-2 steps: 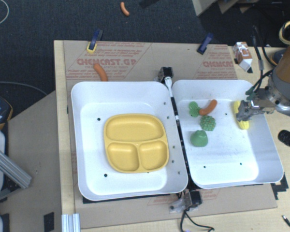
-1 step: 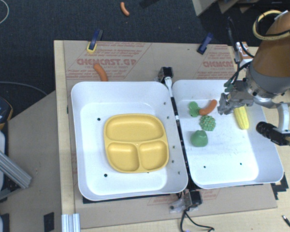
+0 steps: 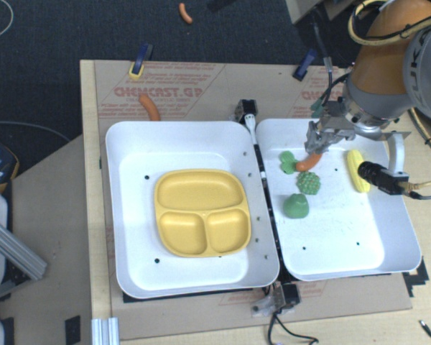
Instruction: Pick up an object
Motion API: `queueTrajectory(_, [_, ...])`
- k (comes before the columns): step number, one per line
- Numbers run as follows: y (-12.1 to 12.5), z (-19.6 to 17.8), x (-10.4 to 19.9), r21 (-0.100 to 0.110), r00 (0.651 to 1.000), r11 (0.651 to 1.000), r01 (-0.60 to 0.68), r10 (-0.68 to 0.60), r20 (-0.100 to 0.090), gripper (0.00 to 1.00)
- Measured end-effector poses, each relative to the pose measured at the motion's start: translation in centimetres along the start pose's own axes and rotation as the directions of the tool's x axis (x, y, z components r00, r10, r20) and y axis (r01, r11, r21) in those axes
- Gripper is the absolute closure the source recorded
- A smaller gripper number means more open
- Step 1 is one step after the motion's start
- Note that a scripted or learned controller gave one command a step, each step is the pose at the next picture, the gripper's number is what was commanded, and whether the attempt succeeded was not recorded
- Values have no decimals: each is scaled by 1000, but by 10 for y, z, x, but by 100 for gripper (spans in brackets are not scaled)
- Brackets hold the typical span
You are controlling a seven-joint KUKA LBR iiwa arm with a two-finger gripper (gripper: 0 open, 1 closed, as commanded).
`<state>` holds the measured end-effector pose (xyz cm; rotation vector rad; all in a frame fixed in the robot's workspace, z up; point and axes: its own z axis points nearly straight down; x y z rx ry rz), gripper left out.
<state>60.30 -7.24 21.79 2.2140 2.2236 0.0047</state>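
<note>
The gripper [image 3: 317, 146] is reaching down into the right bin [image 3: 359, 254] in the upper right of the frame. It is hanging right over a little orange carrot [image 3: 308, 163], and the carrot looks to be sitting at its fingertips, so the fingers are probably clenching it (I cannot be fully sure). Green toy foods [image 3: 307, 183] are lying just below it, and a yellow corn [image 3: 358, 169] is resting to the right. A yellow tray [image 3: 201, 210] is sitting in the left bin [image 3: 129, 192], likely waiting for food.
</note>
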Motion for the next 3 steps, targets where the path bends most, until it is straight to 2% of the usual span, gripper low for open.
queueTrajectory(1, [36, -14, 46, -2, 1000, 1000, 2, -2, -1, 100])
queueTrajectory(2, [54, 3, 77, 1, 1000, 1000, -1, 1, 0, 100])
queueTrajectory(3, [55, -8, 82, 1, 1000, 1000, -3, 3, 0, 100])
